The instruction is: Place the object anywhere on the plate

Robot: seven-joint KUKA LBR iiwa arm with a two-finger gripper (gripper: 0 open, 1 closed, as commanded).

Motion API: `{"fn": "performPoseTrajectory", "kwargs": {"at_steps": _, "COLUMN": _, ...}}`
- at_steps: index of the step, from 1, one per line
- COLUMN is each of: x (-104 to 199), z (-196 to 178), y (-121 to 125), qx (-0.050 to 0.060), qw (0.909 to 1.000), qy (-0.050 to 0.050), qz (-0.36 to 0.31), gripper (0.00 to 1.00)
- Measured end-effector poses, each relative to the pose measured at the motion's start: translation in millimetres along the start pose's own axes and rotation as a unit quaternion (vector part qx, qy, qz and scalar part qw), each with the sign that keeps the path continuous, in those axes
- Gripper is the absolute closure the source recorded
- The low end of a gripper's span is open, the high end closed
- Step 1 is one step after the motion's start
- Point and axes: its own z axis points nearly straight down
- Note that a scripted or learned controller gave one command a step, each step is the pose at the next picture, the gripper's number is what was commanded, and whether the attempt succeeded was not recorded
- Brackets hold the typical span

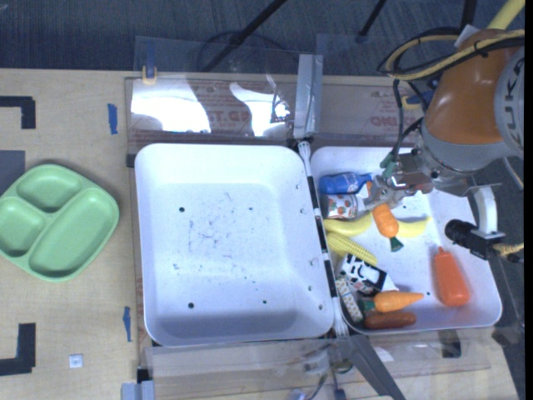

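Hanging just under the gripper [390, 197], a small carrot [386, 224] appears pinched at its top between the fingers, above the right bin [487, 286]. Lift it straight up until you clear the banana [350, 228] and blue packet [343, 183]. Then carry it over the left bin [225, 223], well across to the green plate [57, 221], lowering before you release.

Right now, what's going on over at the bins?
The grey arm's gripper hangs over the right white bin, just above a small orange toy carrot that lies tilted across a yellow banana. I cannot tell whether the carrot is gripped. Other toy food sits in that bin, including an orange bottle. The green divided plate waits on the bench, left of the left white bin, with nothing on it yet.
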Motion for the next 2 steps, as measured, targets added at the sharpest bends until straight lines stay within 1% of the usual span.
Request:
{"fn": "performPoseTrajectory", "kwargs": {"at_steps": 1, "x": 4.5, "z": 37.0, "y": -4.9, "qx": 0.000, "qw": 0.9774, "qy": 0.000, "qz": -0.211, "gripper": 1.00}}
{"fn": "performPoseTrajectory", "kwargs": {"at_steps": 2, "x": 70.7, "z": 40.2, "y": -25.4, "qx": 0.001, "qw": 0.9799, "qy": 0.000, "qz": -0.200, "gripper": 1.00}}
